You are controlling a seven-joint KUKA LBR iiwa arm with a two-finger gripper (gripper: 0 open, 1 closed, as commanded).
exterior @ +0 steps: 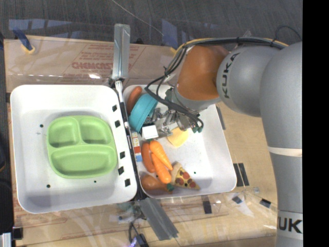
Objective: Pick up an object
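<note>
Here I view the counter (61, 60) from above, with two white bins side by side. The left bin (25, 138) holds a green divided plate (80, 145), lying flat near its centre. The right bin (218, 163) is my landmark for everything else.

Arm: the grey arm (262, 81), with its orange band (200, 76), reaches in over the upper part of the right bin. The claw (172, 122) hangs low over the bin's middle, surrounded by cables. Whether it is released or clenched I cannot tell, since the wrist and wiring hide that part of it.

Objects in the right bin:
- A teal bowl (141, 112), tilted on edge against the bin's left wall, just beside the claw.
- A red-orange sausage-like piece (134, 95) at the upper left corner, behind the bowl.
- A small white block (149, 132) just below the bowl.
- A pale yellow piece (177, 137) near the bin's centre, directly under the claw.
- Two orange carrots (159, 161) lying along the left wall, lower half.
- A brown rounded item (151, 183) at the lower left corner.
- A pizza slice (184, 178) toward the bottom edge, just beside the carrots.

No object is visibly lifted clear of the bin floor.
</note>
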